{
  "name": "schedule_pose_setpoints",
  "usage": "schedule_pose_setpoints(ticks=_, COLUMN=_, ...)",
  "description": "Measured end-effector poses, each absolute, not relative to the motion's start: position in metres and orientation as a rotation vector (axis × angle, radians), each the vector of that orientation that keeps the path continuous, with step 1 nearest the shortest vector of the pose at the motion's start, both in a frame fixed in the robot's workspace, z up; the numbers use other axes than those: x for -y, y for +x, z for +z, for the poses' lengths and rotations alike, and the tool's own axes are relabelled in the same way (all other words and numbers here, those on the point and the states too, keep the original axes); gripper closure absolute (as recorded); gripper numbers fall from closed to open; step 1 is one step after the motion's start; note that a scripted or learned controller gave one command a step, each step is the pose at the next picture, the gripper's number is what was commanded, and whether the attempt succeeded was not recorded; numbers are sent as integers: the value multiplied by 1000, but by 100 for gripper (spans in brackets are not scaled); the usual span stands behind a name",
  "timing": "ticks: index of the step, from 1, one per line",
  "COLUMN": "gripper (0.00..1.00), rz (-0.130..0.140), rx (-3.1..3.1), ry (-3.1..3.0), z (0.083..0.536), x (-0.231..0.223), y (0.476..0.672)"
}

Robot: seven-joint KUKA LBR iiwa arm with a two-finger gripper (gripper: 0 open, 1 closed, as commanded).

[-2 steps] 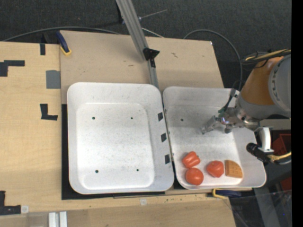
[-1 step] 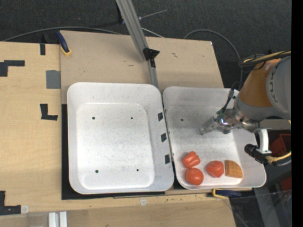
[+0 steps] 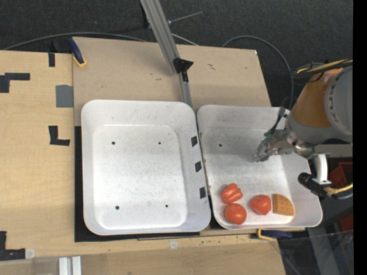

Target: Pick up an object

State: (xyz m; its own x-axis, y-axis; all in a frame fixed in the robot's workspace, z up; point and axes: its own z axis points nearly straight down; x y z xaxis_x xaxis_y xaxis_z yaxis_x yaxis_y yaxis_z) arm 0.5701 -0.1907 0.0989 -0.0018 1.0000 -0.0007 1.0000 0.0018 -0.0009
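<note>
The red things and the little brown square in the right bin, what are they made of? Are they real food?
Probably toys. The red pepper and two red tomatoes look like smooth, slightly shiny plastic, evenly coloured. The tan waffle-like square shows a grid texture and looks matte, maybe plastic or rubber. The right bin looks like white, speckled hard plastic.

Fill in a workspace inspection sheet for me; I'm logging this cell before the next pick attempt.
Surface: bench with left bin and right bin side by side.
Job's things: three red items and a tan block in the right bin's near corner.
Clutter: blue-yellow clamp.
Claw: over the right bin, apart from the items.
Cables: black cable behind the bench.
Surroundings: metal pole.
</note>
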Motion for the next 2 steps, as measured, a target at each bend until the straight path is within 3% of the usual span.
schedule_pose_setpoints(ticks=2, gripper=100, rz=-3, rx=2226, ry=-2223, z=199, x=194, y=564)
